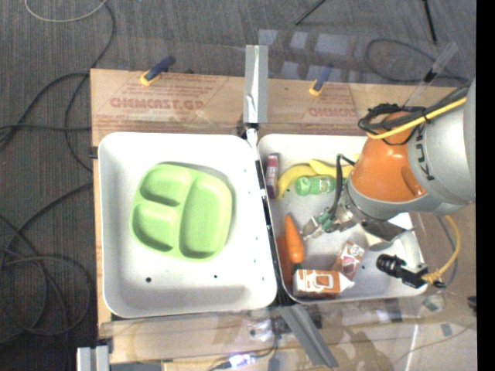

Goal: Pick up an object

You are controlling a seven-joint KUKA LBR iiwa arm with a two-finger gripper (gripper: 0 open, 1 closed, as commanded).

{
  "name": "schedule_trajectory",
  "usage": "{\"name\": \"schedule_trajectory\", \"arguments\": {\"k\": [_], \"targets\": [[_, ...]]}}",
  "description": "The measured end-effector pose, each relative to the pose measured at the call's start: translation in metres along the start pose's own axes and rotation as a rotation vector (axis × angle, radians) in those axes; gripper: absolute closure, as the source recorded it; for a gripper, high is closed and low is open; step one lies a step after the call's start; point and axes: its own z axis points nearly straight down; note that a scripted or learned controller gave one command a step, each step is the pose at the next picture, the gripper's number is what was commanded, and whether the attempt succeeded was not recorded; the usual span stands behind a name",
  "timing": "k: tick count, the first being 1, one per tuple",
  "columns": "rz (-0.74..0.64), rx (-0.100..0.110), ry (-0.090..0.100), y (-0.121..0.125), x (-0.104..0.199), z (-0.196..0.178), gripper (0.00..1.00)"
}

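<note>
Camera view: two white bins side by side on the desk (155, 99). Left bin (124, 284) holds a green compartment tray (184, 211). Right bin (402, 284) holds a banana (294, 175), a green bottle (313, 185) touching it, a carrot (291, 242) near the left wall, an orange carton (317, 282) at the front edge, and a small red-and-white packet (350, 258). The arm (418, 161) reaches in from the right. Tool (331, 221) hangs over the bin's middle, just beside the carrot; whether it is wide or narrow, cannot tell.

A lime-green tray (184, 211) lies in a white bin (116, 284); carrot (291, 242) orange, banana (292, 176) yellow.
</note>
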Motion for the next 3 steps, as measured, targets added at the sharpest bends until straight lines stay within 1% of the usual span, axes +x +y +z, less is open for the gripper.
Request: {"name": "schedule_trajectory", "arguments": {"k": [1,2,3], "targets": [[0.224,0.022,0.007,0.004,0.062,-0.105,1.0],[0.651,0.026,0.001,0.014,0.135,-0.129,1.0],[0.948,0.028,-0.003,0.011,0.142,-0.082,1.0]]}}
